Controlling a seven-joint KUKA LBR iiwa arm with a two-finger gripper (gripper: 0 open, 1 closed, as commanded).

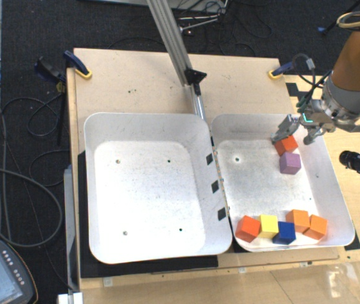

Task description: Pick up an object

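Down at the near edge of the right-hand shallow white bin sits a tight row of small blocks: an orange-red cube, a yellow cube, a blue cube, and two orange cubes at the right end, all crowded against the bin's front wall. Further back in that same bin, a pale purple cube lies on the floor, and just behind it, touching or nearly so, is another orange-red block. Now the two-finger gripper on the grey arm with its orange band is right over that block, its jaws spread apart, one finger at the block's far left side and the other off to the right. The block lies just below and between the fingertips (whether either finger actually touches it is hard to tell from this angle), and nothing is clamped. The left-hand white bin lies alongside, speckled with dirt. No readable writing or labels on any block or bin
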